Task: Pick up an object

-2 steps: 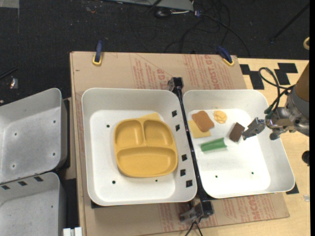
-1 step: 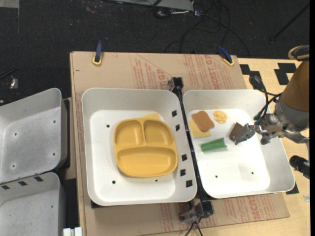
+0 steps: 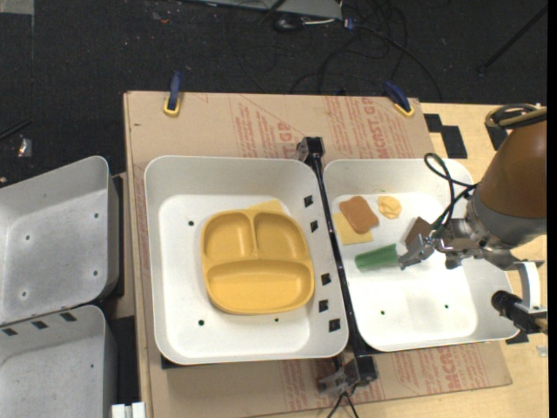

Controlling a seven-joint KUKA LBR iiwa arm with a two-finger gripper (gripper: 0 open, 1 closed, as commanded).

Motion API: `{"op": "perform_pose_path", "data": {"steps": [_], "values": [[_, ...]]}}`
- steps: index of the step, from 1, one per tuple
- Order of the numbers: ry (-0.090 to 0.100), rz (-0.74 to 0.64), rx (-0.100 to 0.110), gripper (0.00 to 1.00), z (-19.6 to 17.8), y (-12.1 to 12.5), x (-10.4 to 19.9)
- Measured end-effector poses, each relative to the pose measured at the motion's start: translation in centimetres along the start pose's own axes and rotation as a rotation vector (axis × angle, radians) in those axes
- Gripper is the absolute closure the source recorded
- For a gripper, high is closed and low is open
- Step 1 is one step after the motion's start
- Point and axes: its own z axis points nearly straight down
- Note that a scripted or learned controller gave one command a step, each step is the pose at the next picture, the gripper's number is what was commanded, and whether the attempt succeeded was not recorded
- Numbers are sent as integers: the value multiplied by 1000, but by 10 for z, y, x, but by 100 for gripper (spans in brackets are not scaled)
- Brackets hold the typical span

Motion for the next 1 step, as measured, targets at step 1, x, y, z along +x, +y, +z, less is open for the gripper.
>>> {"op": "perform_pose_path", "data": {"steps": [1], "values": [[0, 0, -1, 0, 60, 6, 5]]}}
